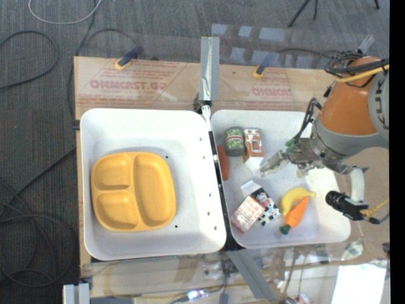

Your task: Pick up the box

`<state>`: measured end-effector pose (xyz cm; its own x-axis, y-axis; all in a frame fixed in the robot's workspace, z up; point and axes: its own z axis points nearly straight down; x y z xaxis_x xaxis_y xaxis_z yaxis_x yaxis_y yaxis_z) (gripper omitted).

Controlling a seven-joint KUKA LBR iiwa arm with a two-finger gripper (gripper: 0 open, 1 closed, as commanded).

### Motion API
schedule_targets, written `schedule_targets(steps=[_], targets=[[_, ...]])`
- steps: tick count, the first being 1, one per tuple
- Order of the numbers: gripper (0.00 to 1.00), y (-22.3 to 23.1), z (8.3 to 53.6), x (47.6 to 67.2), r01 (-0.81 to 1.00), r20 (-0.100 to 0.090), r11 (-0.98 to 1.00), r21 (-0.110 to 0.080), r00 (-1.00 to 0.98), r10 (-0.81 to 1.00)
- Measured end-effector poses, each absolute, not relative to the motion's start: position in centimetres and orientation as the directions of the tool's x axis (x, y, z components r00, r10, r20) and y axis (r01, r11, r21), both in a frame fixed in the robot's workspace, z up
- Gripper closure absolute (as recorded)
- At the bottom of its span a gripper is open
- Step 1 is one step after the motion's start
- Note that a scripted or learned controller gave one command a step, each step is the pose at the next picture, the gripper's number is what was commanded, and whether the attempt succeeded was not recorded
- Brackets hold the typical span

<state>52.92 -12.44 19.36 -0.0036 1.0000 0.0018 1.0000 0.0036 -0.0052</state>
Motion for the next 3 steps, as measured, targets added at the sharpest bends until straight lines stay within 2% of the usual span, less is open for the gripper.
schedule_targets(steps=[1, 2, 3], targets=[[0.0, -15.5, 10.5, 55.5, 0.999, 0.0, -0.047, -0.006, 0.047, 0.999], [0.0, -20.4, 9.1, 55.9, 0.983, 0.018, -0.182, 0.001, 0.182, 0.983], [0.0, -20.2, 9.0, 62.0, 0.957, 0.016, -0.289, 0.003, 0.289, 0.957]])
